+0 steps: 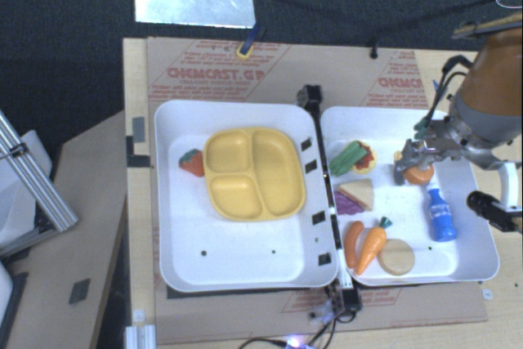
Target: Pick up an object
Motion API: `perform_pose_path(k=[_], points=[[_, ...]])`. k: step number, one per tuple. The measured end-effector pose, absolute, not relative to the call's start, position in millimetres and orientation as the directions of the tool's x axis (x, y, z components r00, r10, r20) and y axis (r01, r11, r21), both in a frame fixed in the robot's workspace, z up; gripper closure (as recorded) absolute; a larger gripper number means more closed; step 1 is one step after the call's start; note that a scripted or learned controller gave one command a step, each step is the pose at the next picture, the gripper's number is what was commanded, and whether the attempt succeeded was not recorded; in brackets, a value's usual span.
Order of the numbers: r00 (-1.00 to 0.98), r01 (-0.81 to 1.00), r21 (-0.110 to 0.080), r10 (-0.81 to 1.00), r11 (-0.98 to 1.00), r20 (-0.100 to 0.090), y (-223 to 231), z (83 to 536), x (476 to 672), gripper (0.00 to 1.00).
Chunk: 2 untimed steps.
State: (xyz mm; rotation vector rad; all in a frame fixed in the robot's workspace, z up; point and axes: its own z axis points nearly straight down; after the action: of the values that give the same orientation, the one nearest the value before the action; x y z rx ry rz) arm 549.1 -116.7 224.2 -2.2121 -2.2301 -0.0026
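Gripper (415, 162) hangs over an orange toy (420, 174) at the right bin's (474, 261) two o'clock, finger state unclear; next, lift

Right bin (482, 261) crowded beside blue bottle (440, 216)

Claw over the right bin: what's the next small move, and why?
Probably a short straight descent. The claw sits right over a small orange object near the right bin's far side, with the blue bottle lying just beside it. Whether the orange piece is already gripped is not visible, so go down before lifting.
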Motion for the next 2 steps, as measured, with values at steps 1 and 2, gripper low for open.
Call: perform_pose_path(k=[1, 2], points=[[-0.010, 1.000, 0.001, 1.000, 0.010, 0.002, -58.8, 215.3, 539.0, 1.00], [-0.011, 1.000, 0.000, 1.000, 0.011, 0.003, 1.3, 210.9, 532.8, 1.00]])
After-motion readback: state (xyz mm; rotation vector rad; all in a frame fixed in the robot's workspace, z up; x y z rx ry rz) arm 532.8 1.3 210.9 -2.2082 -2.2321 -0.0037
